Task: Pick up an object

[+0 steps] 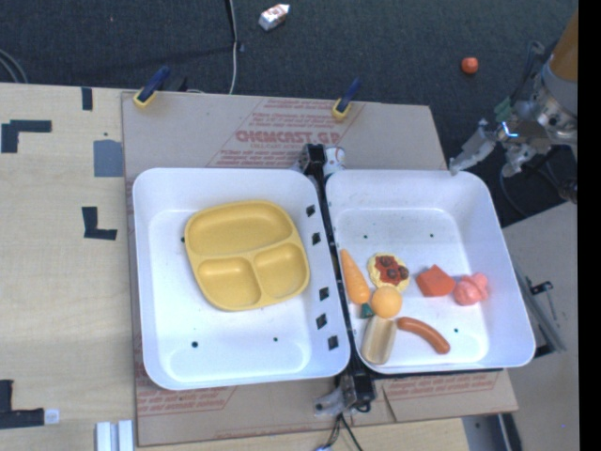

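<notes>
The right bin (pixel 470 195) holds several toy foods: a carrot (pixel 354 276), a small pizza (pixel 388 271), an orange ball (pixel 386 301), a tan cylinder (pixel 378 338), a sausage (pixel 423 334), a red-orange block (pixel 435 281) and a pink piece (pixel 471 289). A yellow divided plate (pixel 247 255) lies in the left bin (pixel 160 280). My gripper (pixel 485 163) hangs over the right bin's far right corner, well away from the foods. Its fingers are spread open with nothing between them.
Both bins rest on a cardboard sheet (pixel 282 134) held by two clamps (pixel 150 87) (pixel 346 100) at its far edge. A black cable (pixel 230 26) runs across the dark floor, where a white scrap (pixel 273 15) and a small orange ball (pixel 470 64) lie.
</notes>
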You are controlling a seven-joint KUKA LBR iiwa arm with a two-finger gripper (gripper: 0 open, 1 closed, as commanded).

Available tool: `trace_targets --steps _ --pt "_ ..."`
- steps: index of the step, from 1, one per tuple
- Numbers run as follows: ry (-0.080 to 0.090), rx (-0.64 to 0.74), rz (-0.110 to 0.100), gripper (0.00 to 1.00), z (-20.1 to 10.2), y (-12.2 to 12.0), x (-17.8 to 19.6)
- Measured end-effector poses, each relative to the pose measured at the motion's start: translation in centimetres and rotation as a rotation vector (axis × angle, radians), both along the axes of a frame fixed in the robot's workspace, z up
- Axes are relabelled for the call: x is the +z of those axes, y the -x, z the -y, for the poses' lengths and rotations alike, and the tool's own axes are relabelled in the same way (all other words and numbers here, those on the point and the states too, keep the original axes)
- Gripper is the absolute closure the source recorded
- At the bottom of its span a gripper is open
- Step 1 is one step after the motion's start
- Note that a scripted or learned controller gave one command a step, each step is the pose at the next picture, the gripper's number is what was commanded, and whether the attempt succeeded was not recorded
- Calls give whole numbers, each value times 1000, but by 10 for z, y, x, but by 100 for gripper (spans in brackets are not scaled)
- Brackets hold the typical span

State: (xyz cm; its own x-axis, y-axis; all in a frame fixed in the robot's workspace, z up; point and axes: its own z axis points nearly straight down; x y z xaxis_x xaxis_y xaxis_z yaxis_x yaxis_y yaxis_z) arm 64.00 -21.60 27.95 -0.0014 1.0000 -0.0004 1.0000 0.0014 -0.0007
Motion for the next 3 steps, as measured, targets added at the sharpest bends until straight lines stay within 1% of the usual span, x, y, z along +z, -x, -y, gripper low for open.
trace_targets --steps 1,2,3 --pt "-5 1 -12 0 -38 15 -140" --pt "0 -5 6 0 -66 66 -195" --pt "6 -3 13 0 -14 54 -60"
